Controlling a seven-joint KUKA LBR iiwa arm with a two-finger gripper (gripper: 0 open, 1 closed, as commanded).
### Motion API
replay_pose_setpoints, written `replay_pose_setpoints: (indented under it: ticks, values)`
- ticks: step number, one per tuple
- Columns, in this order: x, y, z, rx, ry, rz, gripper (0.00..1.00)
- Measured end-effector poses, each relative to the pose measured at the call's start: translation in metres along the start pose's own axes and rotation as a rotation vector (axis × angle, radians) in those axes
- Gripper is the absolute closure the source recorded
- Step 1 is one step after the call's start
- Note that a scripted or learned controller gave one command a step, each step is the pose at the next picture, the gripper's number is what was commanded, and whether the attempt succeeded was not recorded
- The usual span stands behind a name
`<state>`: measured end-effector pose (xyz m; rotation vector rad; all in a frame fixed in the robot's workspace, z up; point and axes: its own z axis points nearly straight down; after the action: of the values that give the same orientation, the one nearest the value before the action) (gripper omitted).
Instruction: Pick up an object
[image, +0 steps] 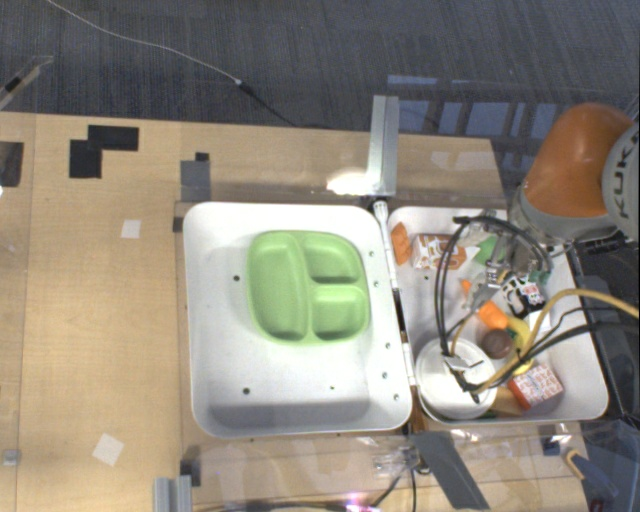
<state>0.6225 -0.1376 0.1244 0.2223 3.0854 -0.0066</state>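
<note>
Green tray (305, 285) in left bin (215, 330); right bin (590, 395) w/ clutter.

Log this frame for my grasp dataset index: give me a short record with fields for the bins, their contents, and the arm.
left bin: holds a green tray with three compartments
right bin: cluttered; white bowl, red box, orange pieces, brown ball
arm: reaches over the right bin from the right
gripper: low among the clutter, wrapped in cables; holding anything: cannot tell
bench: wood, with black marks at upper left
</note>
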Motion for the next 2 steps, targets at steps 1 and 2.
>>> replay_pose_setpoints:
  ticks: [1, 2]
  values:
    - [-0.015, 0.023, 0.032, -0.002, 0.025, 0.013, 0.00]
    - [-0.020, 0.023, 0.016, 0.001, 0.010, 0.010, 1.00]
